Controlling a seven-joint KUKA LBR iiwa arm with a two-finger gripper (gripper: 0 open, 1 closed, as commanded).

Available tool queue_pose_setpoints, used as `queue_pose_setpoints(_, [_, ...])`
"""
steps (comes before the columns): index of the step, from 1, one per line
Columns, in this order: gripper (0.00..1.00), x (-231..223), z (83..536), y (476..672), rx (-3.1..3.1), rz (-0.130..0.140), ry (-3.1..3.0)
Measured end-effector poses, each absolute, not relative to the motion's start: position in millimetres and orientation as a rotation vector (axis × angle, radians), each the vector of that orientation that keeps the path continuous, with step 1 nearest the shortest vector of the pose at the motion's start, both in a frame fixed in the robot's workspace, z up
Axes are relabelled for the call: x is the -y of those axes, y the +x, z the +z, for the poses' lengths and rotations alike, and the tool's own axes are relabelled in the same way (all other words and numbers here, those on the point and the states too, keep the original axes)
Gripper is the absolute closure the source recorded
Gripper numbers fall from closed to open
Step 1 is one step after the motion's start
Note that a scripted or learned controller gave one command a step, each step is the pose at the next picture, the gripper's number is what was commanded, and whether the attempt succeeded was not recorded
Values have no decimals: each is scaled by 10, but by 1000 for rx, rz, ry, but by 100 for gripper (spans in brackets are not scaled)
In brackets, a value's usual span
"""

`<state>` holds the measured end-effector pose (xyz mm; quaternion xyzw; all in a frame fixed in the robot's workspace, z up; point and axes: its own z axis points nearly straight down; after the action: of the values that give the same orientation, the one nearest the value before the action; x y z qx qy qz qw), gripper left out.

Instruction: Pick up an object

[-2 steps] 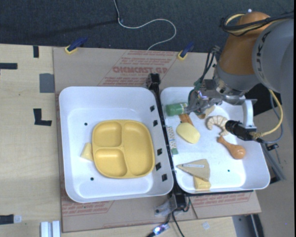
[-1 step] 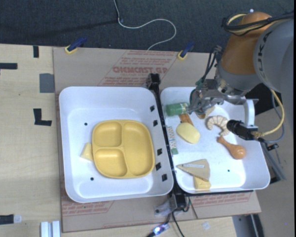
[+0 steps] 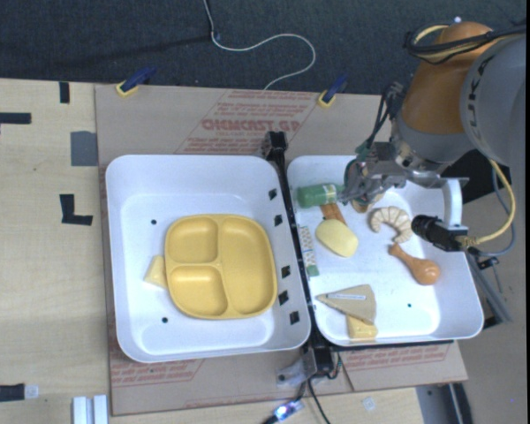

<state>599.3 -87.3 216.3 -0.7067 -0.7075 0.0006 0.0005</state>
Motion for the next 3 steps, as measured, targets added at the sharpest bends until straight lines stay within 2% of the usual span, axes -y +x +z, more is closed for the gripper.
queue_pose_setpoints(1, [100, 869, 2156, 6059, 2223, 1, -2218])
queue_pose_setpoints(2, [100, 850, 2144, 6008, 2222, 3, -2219])
queue_pose_setpoints(3, [100, 865, 2331, 5998, 2223, -1, -2219])
